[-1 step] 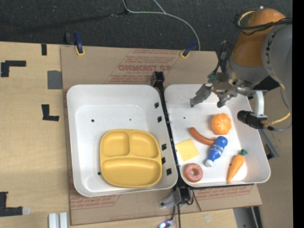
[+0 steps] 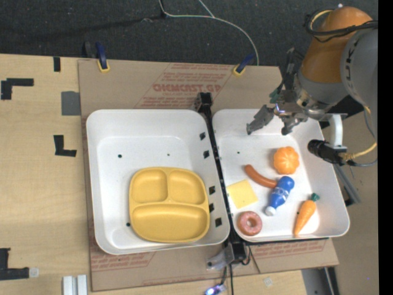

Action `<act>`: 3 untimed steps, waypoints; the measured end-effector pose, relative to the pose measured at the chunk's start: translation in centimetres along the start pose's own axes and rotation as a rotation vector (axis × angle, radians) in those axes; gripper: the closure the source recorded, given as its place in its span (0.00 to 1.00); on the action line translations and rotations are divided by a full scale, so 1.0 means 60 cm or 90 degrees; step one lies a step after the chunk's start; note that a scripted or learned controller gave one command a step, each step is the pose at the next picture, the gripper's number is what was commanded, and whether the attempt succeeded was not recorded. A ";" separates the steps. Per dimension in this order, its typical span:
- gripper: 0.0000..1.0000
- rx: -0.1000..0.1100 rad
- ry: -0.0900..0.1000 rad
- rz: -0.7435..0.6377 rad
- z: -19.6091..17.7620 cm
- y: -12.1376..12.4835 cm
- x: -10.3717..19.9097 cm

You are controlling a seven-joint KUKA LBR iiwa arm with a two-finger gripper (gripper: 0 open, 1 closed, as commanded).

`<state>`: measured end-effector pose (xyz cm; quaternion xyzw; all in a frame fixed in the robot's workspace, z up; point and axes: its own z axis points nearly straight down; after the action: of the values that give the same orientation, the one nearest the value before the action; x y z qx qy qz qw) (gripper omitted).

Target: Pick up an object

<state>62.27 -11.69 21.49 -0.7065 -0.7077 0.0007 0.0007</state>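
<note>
- Camera view, bench: wooden top carrying a cardboard sheet (image 2: 184,85) held by clamps at its far edge; two shallow white bins side by side on it
- Left bin (image 2: 110,134): holds one yellow divided plate (image 2: 169,203), lying flat toward the near side
- Right bin (image 2: 236,128): holds all the small candidates for picking, grouped in its near half
- Orange fruit (image 2: 286,160): round, nearest to the arm of all the items
- Sausage (image 2: 261,176): reddish, curved, just left of the orange fruit
- Cheese slice (image 2: 242,194): yellow square, flat, beside the sausage
- Blue bottle (image 2: 280,194): blue and white, lying tilted between the cheese slice and the carrot
- Doughnut (image 2: 250,223): pink ring at the near edge
- Carrot (image 2: 305,216): orange with green tip, at the near right corner
- Gripper (image 2: 274,121): jaws spread apart with nothing between them, over the bare far part of the right bin, clear of every item
- Progress, as a judgement: no object grasped or lifted yet; choosing a target, descending, closing and raising all remain; the orange fruit lies closest
</note>
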 end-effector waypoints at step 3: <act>0.00 0.000 -0.001 0.000 0.219 -0.006 0.008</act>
<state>61.91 -11.22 8.33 -0.7065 -0.7077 0.0014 0.0002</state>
